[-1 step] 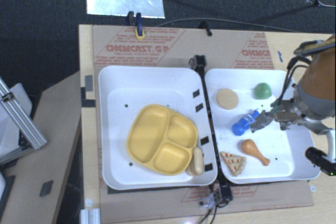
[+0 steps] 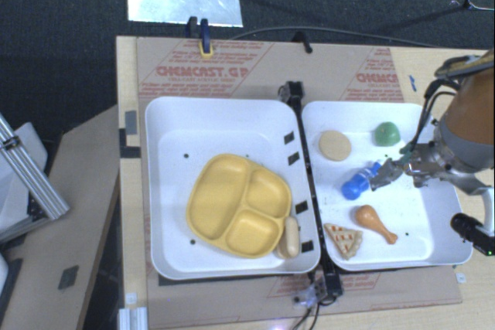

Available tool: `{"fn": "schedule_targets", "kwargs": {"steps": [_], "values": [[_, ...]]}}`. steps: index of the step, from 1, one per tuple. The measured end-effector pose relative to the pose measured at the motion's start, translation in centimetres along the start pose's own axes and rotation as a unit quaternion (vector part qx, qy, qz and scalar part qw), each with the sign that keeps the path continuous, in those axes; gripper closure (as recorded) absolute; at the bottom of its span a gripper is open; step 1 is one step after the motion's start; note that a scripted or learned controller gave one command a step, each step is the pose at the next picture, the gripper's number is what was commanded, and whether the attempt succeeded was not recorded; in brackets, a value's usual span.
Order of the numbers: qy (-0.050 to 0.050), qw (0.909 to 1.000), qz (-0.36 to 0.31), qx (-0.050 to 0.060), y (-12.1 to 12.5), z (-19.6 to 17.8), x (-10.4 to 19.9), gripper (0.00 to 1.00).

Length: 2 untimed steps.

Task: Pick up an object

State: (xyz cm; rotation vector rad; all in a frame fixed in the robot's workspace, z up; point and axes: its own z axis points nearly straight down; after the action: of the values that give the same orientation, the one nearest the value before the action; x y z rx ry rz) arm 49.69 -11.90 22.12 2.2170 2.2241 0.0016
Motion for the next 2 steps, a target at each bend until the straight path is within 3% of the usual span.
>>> {"fn": "schedule_targets", "kwargs": {"steps": [2], "values": [[0.001,1.0000,0.001,0.003,-0.4,10.6,0.3,0.00]]}}
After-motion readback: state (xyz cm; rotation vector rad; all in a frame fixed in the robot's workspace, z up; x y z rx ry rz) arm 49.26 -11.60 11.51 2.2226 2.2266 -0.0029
